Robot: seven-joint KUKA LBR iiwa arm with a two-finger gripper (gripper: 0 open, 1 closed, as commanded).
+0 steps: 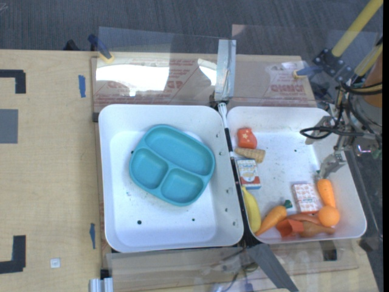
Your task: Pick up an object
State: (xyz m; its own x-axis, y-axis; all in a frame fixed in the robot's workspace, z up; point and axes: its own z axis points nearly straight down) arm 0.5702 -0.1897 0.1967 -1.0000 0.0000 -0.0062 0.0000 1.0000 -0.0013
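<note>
The tool [333, 163] hangs over the right bin's [285, 126] right wall, just above the carrot [326, 192]; can't tell how far it's open, and nothing looks held. That carrot lies by the bin's right edge, long axis running roughly far-to-near, fat end toward the orange [329, 216] it touches. My worry: it's wedged between the wall, the orange and the box [305, 196], so a finger could land on the rim or a neighbour and just shove the carrot aside instead of closing around it.
</note>
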